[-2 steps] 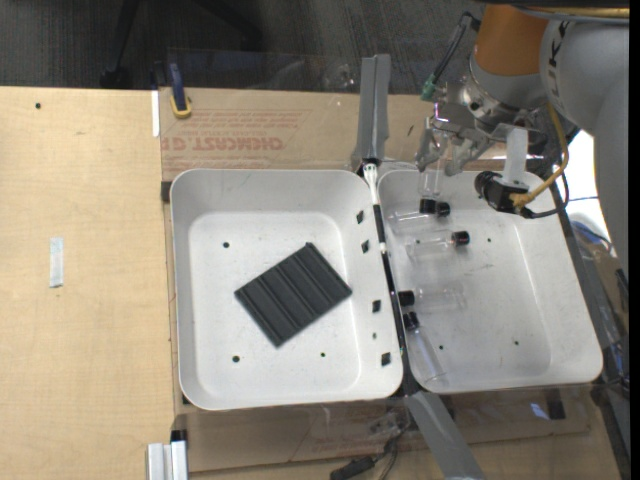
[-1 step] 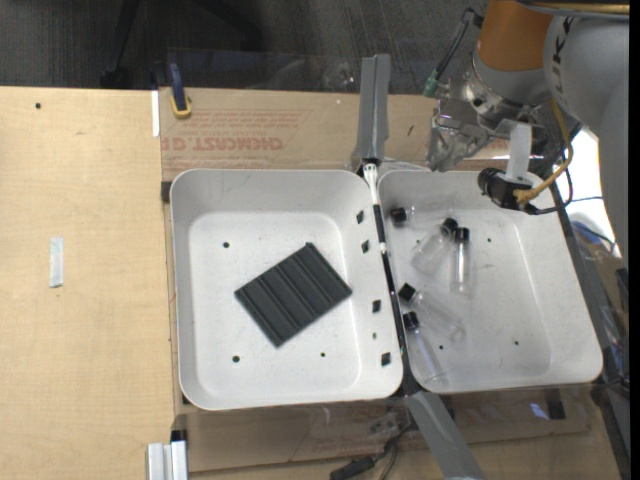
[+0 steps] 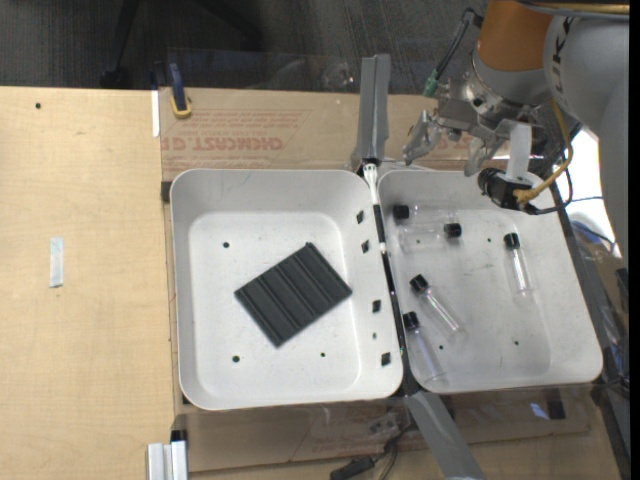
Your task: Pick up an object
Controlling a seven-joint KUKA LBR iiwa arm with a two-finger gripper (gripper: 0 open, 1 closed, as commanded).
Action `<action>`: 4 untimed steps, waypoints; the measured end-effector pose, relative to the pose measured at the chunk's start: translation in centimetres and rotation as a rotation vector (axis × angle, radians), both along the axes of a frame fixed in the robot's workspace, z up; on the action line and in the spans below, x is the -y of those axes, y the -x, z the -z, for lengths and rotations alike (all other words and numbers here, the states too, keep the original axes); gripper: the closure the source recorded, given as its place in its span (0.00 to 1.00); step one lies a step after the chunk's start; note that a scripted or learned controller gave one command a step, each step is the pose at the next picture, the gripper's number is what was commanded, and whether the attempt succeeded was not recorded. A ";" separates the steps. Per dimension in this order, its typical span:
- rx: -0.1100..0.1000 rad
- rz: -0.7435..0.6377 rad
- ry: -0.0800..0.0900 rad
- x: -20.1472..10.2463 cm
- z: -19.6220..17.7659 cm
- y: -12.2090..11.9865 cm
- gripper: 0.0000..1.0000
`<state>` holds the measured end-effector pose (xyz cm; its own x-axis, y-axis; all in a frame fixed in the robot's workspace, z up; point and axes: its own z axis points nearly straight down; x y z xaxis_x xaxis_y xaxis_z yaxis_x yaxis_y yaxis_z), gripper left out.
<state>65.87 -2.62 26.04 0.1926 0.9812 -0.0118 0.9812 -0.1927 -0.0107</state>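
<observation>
Nearest the lens, along the near wall of the right bin (image 3: 560,373): a clear capped vial (image 3: 420,343). Just beyond it, toward the bin's middle, a second vial (image 3: 433,303) lying at a slant; toward the right wall, a third (image 3: 516,261); near the far wall, a fourth (image 3: 425,228) with loose black caps. Above the far rim, the gripper (image 3: 452,148), spread open and holding nothing. Best bet: the slanted vial, well apart from walls; come straight down, fingers astride its narrow width. Beside the right bin, in the left bin (image 3: 190,278): a ribbed dark panel (image 3: 293,293). No obstruction apparent besides bin walls.
</observation>
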 end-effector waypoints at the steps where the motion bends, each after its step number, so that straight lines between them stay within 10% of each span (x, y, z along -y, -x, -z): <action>1: 0.007 0.011 -0.009 5.4 7.1 14.6 0.00; 2: 0.008 -0.020 -0.009 7.2 14.2 9.5 0.00; 3: 0.012 -0.077 -0.008 9.0 6.4 0.0 0.00; 4: 0.011 -0.149 -0.010 12.5 16.9 4.7 0.00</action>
